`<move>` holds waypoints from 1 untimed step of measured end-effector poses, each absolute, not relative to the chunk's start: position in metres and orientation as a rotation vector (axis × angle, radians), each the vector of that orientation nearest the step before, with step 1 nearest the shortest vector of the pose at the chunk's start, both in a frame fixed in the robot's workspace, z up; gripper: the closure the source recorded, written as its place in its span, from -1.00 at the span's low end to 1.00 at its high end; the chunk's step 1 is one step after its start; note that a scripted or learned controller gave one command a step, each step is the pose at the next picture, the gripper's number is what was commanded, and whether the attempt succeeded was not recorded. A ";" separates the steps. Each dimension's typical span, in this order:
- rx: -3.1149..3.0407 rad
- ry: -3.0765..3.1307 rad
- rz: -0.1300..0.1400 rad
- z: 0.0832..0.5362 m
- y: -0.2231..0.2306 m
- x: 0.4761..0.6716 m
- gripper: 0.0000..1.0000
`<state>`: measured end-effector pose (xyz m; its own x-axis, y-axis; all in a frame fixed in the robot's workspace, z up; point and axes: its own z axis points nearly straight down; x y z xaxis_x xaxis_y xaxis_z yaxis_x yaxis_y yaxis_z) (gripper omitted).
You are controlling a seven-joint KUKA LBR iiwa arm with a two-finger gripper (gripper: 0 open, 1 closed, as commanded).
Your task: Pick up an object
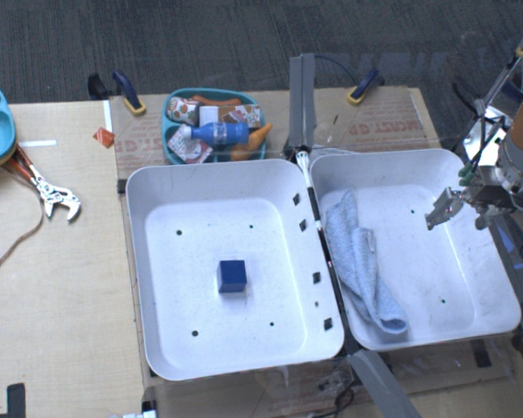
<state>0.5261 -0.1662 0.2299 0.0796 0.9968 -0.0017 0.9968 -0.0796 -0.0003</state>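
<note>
Overhead, the arm's tool hangs over the right edge of the right bin, its two fingers spread wide and holding nothing; a pale blue cloth lies crumpled along that bin's left side, its long axis running from the far wall toward the near one, to the tool's left and a little nearer the camera; the cloth looks the closer target; a small blue block sits alone near the middle of the left bin, well apart from the tool and across the divide between bins; the white bin floors are flat and smooth; around them the counter carries a wrench, a teal basket of oddments and clamps.
</note>
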 end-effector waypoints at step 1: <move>2.409 2.016 -0.004 0.273 -0.182 0.567 -1.00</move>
<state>0.5671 -0.1819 0.2735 0.1762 0.9844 -0.0021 0.9844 -0.1762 -0.0014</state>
